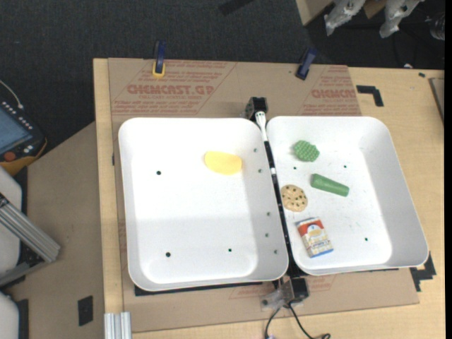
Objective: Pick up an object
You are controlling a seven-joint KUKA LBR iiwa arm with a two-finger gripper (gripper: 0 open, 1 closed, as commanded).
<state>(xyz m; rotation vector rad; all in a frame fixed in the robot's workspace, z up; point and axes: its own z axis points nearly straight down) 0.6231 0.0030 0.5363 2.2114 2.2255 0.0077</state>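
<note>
While the gripper [364,11] hangs well above and beyond the bench at about one o'clock, its two pale fingers spread apart with nothing between them, the contents below lie untouched and are listed here by descending size. Bench board [212,83]: brown sheet, held at its far edge by two clamps at eleven and one o'clock, presumably so the bins cannot shift under contact. Left bin [141,253]: shallow, white, occupying nine o'clock; holds one item. Right bin [402,210]: same make, at three o'clock, its inner wall touching the left bin's along a hinged centre strip; holds four items, so it offers the richer choice for a pick. Green cylinder [330,185]: lying flat in the right bin's middle, angled toward four o'clock, apart from its neighbours. Yellow lemon-like piece [223,163]: alone in the left bin toward one o'clock of that bin, open space all round, probably the easiest approach. Small carton [314,236]: red, white and blue, flat at six o'clock of the right bin. Cookie [294,198]: flat, just beside the inner wall, which may crowd a finger. Green knobbly piece [306,150]: at eleven o'clock of the right bin. Pick not yet begun.
</note>
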